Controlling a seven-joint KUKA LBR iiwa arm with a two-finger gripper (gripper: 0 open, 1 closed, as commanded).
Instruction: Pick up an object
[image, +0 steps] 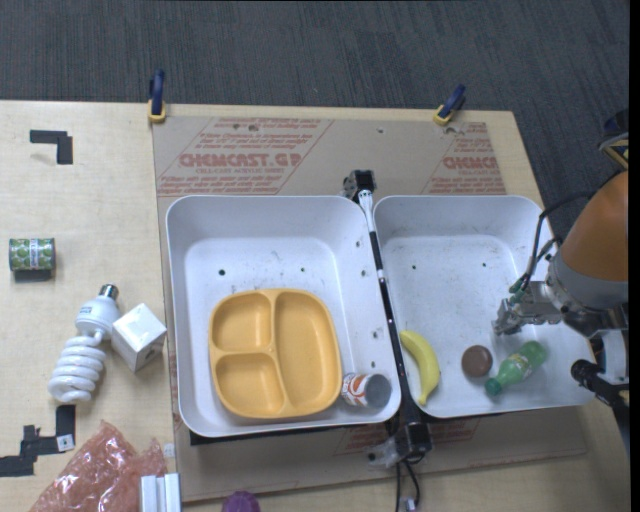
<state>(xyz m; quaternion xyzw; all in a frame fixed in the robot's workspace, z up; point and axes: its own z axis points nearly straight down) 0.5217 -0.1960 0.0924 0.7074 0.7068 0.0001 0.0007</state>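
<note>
In the right bin (440, 225) a yellow banana (422, 365) lies near the front left corner. Right of it sits a small brown ball (477, 360), and beside that a green bottle (515, 367) lies on its side. My gripper (508, 318) hangs low at the bin's right side, just above and behind the ball and the bottle, apart from both. The left bin (250, 225) holds a yellow divided plate (272, 352) and a small can (365, 390) tipped over at its front right corner.
The grey arm with its orange band (600, 245) comes in over the right bin's right wall. Outside the bins on the left bench lie a white spiral bulb (82, 350), a white cube (138, 336), a green can (32, 255) and a pink mesh bag (95, 470).
</note>
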